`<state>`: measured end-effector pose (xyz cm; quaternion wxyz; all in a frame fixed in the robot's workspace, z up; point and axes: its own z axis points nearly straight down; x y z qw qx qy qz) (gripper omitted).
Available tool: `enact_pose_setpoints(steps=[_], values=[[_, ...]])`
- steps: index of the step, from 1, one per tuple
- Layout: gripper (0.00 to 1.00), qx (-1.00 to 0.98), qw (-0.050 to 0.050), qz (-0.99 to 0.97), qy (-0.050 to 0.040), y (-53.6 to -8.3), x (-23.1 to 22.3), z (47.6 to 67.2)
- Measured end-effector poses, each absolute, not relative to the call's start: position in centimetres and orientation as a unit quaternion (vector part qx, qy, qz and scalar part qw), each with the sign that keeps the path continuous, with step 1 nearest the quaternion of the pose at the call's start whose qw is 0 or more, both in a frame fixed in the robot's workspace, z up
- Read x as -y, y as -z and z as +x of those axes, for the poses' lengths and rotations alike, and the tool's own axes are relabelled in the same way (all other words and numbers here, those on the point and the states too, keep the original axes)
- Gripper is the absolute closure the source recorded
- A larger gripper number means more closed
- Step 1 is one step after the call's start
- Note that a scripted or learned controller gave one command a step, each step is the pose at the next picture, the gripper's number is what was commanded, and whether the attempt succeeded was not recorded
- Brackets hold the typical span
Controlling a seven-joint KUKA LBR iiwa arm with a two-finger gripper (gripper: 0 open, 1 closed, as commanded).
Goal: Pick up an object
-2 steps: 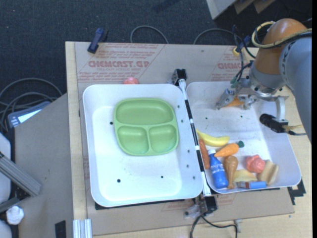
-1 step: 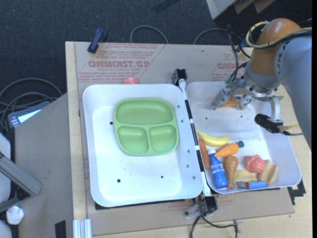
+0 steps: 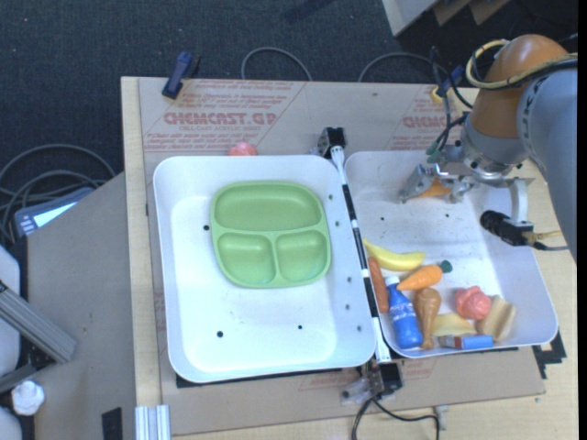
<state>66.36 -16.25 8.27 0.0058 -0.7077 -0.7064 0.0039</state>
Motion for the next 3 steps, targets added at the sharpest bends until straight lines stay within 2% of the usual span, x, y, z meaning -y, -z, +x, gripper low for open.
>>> enact_pose_setpoints(steps=[1,2,3], values=[[0.0,0.706,0.004,-0.708,-0.0049,-8.4,15.4,66.4],[0.0,0.707,0.005,-0.708,-0.0033,-8.3,17.1,66.4],[0.0,0.706,0.003,-0.708,-0.0038,-8.4,16.9,66.4]])
